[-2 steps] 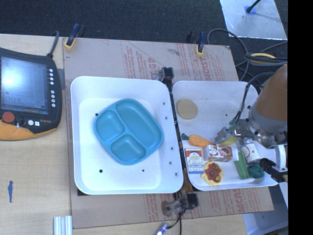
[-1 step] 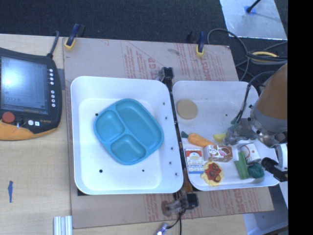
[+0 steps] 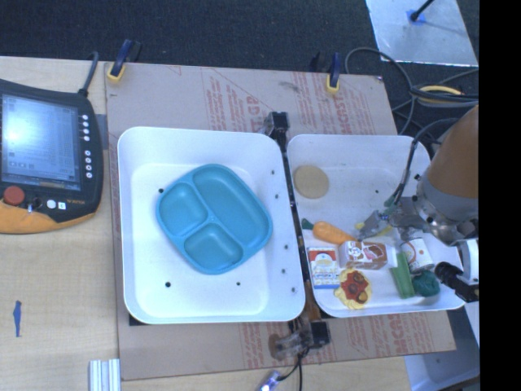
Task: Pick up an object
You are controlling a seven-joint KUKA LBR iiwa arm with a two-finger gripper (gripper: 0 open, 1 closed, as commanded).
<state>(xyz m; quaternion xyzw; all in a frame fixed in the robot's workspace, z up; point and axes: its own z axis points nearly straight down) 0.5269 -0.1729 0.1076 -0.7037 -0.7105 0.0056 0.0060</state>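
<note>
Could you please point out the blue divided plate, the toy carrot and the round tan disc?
blue divided plate [image 3: 213, 217], camera view, centre ridge.
toy carrot [image 3: 331, 234], camera view, orange body.
round tan disc [image 3: 311, 182], camera view, middle.

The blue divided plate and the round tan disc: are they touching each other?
Apart. The camera view shows the blue divided plate in the left bin and the round tan disc in the right bin, with both bin rims between them.

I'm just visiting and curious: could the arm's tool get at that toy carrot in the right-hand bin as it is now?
Probably yes. The carrot lies bare on the floor of the right bin, nothing on top of it, and the tool sits just to its right. The small packets below it crowd one side.
</note>
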